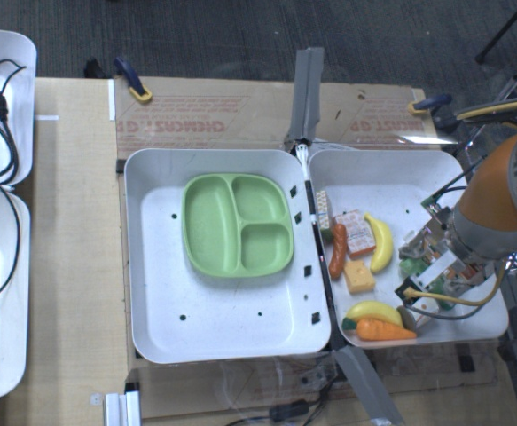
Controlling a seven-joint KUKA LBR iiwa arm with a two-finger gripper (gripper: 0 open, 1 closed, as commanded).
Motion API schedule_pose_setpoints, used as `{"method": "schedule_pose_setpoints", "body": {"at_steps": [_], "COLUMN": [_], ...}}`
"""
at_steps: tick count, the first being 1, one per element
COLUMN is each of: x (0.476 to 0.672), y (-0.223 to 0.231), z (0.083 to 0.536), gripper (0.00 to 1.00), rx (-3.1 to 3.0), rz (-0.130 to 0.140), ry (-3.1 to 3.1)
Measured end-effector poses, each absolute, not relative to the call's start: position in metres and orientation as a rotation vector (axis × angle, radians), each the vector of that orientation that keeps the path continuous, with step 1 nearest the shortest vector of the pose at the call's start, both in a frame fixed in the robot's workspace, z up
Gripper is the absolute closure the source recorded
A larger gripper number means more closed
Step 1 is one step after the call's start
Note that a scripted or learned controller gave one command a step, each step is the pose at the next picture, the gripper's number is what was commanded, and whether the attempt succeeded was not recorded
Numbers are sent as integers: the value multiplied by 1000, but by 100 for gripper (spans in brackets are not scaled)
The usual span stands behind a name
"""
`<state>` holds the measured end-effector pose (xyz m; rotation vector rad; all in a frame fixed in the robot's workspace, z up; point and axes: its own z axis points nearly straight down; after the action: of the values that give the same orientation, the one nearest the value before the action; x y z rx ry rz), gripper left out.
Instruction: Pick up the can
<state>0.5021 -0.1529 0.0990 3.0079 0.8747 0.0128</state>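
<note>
Judged at the reach-and-descend step, no lift yet. Found the arm low over the near right of the right bin. Could not tell how the jaws stood; masked by wrist clutter and cables. Took the grey rounded shape just beside the carrot for the can, half hidden, unsure. Next, by judgement: needed centring over it, clear of the carrot.

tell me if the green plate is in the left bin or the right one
In the left bin: the green plate lies flat on its floor, left of the divider.
</note>
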Motion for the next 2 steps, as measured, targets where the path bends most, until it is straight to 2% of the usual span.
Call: {"method": "schedule_pose_setpoints", "body": {"at_steps": [1, 2], "x": [510, 511], "y": [-149, -144], "z": [99, 107], "gripper": [0, 100], "rx": [3012, 3022], "rz": [13, 10], "ry": [856, 864]}}
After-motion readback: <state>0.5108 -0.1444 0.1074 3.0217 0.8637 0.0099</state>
